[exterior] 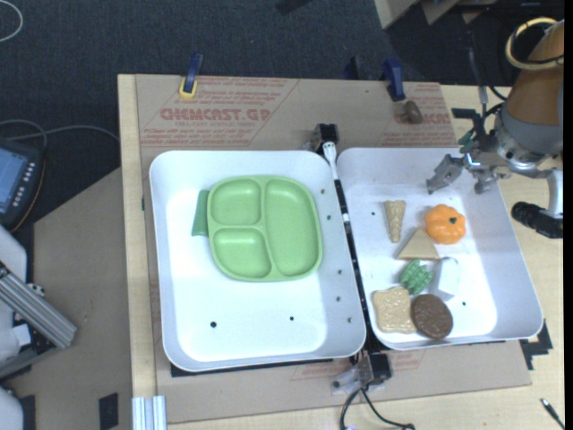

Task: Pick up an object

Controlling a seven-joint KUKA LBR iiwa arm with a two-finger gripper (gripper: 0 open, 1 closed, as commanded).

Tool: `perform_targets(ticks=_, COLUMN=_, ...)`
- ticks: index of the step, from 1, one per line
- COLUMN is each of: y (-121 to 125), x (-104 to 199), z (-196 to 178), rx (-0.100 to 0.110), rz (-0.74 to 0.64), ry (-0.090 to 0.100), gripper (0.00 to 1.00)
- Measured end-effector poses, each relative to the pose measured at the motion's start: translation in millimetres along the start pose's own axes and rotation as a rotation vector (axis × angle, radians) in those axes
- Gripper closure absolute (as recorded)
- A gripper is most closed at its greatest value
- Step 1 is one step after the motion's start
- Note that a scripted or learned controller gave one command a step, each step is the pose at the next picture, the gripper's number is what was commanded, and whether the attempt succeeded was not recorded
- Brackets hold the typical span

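Observation:
In the right bin [501, 276] lie several small items: an orange pumpkin [445, 224], a tan cone [395, 219], a tan wedge [418, 245], a green leafy piece [415, 277], a square cracker [391, 310] and a brown round cookie [431, 316]. My gripper [462, 176] hangs over the bin's far right part, just beyond the pumpkin. Its two fingers are spread, so it is open with nothing between them.
The left bin [179, 312] holds a green divided plate [265, 227] with a green item tucked under its left edge. A small white piece [448, 274] lies beside the leafy piece. Blue clamps [392, 77] grip the board's far edge.

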State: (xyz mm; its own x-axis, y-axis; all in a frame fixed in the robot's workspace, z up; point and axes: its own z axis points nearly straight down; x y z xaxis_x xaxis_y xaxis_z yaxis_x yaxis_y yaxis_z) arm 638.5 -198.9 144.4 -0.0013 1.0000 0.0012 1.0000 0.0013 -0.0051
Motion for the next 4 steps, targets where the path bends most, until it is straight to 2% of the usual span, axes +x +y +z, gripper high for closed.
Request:
perform_targets(ticks=1, y=-0.1, x=1.0, z=52.6, rx=0.0, rz=-0.001, ry=0.0, gripper=0.0)
perform_targets(ticks=2, y=1.5, x=0.8, z=38.3, rx=-0.007, rz=-0.002, ry=-0.002, gripper=1.0)
perform_targets(ticks=3, y=5.2, x=2.2, z=-4.6, rx=-0.01, rz=0.0, ry=-0.003, gripper=1.0)
perform_targets(ticks=4, y=-1.6, x=7.4, z=-62.8, rx=-0.012, rz=0.0, ry=-0.004, gripper=1.0)
